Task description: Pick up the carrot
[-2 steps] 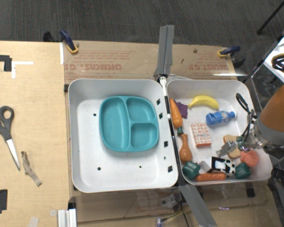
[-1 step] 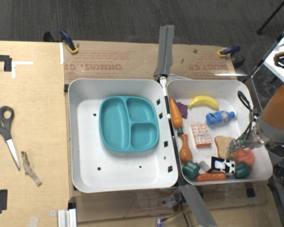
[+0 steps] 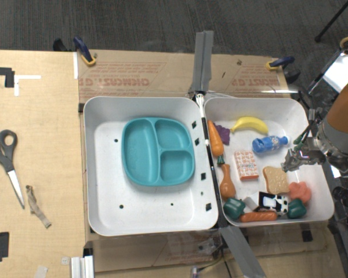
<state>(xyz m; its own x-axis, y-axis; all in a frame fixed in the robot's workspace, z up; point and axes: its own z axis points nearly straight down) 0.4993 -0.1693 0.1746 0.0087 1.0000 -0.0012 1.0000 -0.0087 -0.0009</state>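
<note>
The carrot (image 3: 215, 139) is orange and slim, lying lengthwise against the left wall of the right bin (image 3: 250, 104), with a purple toy (image 3: 223, 134) beside it. My gripper (image 3: 293, 161) hangs over the right side of that bin, just above the bread slice (image 3: 275, 180), well to the right of the carrot. Its fingers look open, with nothing between them.
The right bin also holds a banana (image 3: 249, 124), a blue bottle (image 3: 269, 143), a pink wafer block (image 3: 246, 165), a brown drumstick (image 3: 227, 182), a sausage (image 3: 258, 216) and other toys. In the left bin (image 3: 104, 201) lies a teal divided plate (image 3: 159, 152). Scissors (image 3: 6, 155) lie on the bench.
</note>
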